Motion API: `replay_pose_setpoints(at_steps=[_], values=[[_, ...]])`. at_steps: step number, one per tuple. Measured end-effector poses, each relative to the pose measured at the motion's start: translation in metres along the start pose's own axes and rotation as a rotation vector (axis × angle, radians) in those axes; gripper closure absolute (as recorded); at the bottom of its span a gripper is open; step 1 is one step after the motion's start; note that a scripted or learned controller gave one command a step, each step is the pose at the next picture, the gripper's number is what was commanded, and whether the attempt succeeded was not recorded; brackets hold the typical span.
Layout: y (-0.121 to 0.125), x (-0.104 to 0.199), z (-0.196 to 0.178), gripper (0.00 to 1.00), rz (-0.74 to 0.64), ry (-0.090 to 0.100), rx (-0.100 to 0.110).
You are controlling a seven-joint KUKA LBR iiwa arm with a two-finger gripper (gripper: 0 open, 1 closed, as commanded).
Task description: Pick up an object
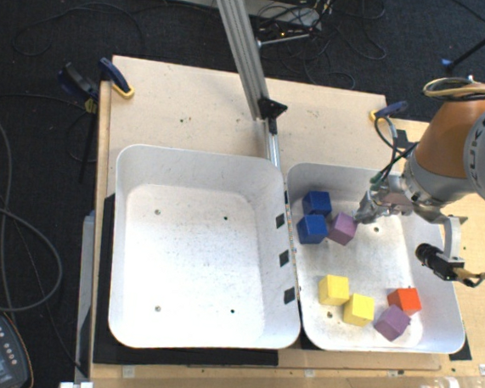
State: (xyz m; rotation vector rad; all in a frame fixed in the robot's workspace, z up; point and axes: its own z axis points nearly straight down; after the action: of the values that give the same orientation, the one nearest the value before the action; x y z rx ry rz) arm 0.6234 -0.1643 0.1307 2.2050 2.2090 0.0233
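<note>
The hand (367, 211) is being held low in the right bin (434, 335), its tip just beside a purple cube (342, 228); whether it is parted or closed cannot be told. Two blue cubes (314, 215) are lying just beyond that purple cube, away from the hand. Two yellow cubes (345, 298), an orange cube (405, 299) and a second purple cube (392, 322) are resting well apart from the hand, toward the bin's front.

No text, label, brand or number can be read on anything here.
</note>
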Motion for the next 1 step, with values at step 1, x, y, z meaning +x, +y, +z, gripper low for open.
replay_pose_setpoints(at_steps=[1], values=[[0.0024,-0.0008,-0.0432,1.00,-0.001,0.002,0.019]])
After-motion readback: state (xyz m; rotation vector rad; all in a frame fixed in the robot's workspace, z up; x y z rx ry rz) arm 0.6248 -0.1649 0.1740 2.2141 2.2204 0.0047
